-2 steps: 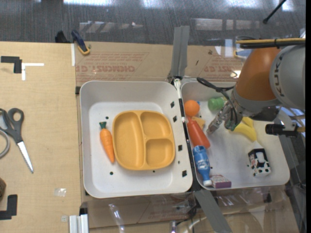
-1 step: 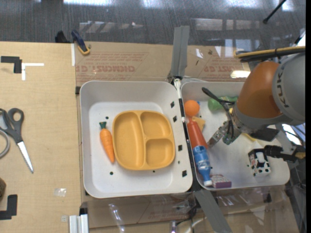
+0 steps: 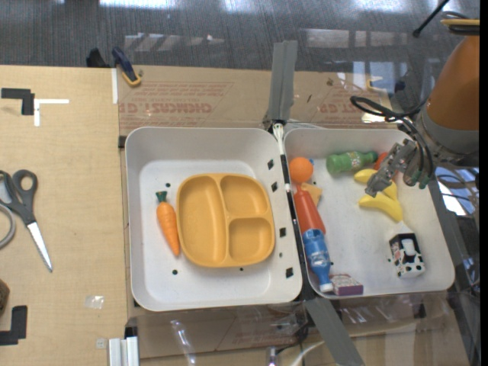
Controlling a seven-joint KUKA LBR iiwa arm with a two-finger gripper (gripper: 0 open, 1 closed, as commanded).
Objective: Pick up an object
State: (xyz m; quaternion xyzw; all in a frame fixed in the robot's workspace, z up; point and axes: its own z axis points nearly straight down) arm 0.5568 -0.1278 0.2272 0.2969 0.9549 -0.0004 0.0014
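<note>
Camera view: gripper [image 3: 383,175] is positioned low over the right bin [image 3: 427,280], directly above the banana bunch [image 3: 383,199], apparently lined up for a grasp. Finger state cannot be told. Nothing is seen held. The green bottle [image 3: 349,161], orange ball [image 3: 300,168] and cow-patterned toy [image 3: 405,254] are spread apart. The divided yellow plate [image 3: 226,219] and carrot [image 3: 168,223] are left in the left bin [image 3: 145,280].
</note>
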